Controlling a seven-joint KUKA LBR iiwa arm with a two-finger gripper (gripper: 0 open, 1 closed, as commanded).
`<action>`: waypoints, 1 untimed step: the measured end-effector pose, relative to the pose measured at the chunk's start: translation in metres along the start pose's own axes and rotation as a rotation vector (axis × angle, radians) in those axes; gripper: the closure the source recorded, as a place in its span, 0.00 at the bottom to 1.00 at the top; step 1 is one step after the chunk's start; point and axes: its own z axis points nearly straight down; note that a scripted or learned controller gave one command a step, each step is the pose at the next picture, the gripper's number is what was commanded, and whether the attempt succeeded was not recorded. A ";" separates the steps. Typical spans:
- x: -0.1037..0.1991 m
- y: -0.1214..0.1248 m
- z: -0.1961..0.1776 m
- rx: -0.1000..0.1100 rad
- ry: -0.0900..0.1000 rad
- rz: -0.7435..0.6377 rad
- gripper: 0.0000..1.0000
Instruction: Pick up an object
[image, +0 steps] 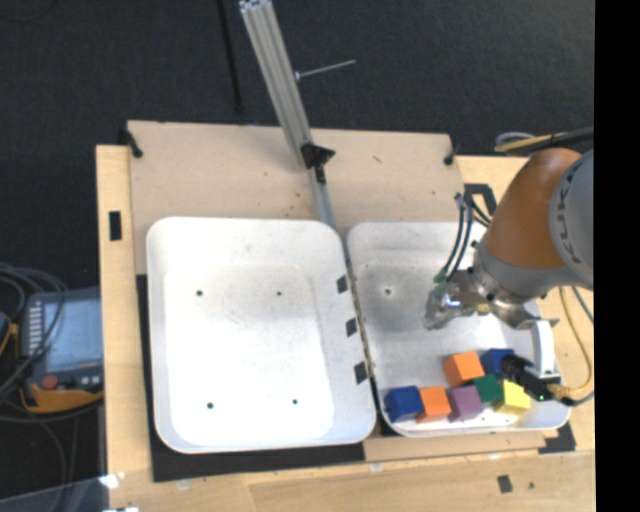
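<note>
Several small blocks lie along the near edge of the right bin: a blue block, an orange block, a purple block, a green block, a yellow block, a larger orange block and a dark blue block. My gripper hangs over the middle of the right bin, above and to the left of the blocks. It sits under the orange wrist band. Nothing shows between its fingers.
The left bin lies beside the right one, with black clips along the shared edge. A slanted metal rail rises from behind the bins. A pendant with cables sits off the bench at left.
</note>
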 end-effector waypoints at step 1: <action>-0.002 0.003 -0.043 0.000 0.000 -0.001 1.00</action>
